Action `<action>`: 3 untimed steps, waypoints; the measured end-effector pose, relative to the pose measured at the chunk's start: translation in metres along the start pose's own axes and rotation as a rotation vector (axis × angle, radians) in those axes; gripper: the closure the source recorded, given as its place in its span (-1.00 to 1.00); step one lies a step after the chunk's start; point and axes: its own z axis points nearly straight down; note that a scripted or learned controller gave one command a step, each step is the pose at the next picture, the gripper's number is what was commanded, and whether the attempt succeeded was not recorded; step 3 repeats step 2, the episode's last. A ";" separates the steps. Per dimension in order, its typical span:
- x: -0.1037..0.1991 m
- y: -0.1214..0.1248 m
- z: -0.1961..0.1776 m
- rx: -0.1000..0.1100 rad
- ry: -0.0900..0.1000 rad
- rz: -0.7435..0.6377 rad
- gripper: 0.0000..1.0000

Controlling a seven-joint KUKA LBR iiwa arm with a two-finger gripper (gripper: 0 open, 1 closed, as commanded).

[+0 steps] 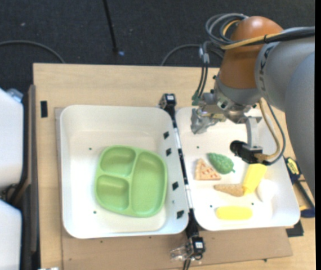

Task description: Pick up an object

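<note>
the gripper (201, 122) is seen at about 11 o'clock in the right bin (281, 215), above the toys. whether it is spread or pressed together cannot be told, and nothing is seen held in it. the toys are all laid near the middle and bottom of this bin. the pizza slice (206, 171) and green leafy toy (222, 162) are nearest, toward 5 o'clock from the gripper. a yellow block (253, 178), a tan wedge (230, 189) and a yellow oval (233, 212) are further down. they are probably light, hard and a bit slippery. the green toy could be squeezed across its narrow sides. the green tray (131, 180) is in the left bin (73, 122).
</note>
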 end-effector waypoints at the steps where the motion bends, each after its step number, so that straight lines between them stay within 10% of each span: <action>1: 0.050 -0.010 -0.017 -0.003 0.000 0.000 1.00; 3: 0.097 -0.014 -0.012 0.001 0.000 0.000 1.00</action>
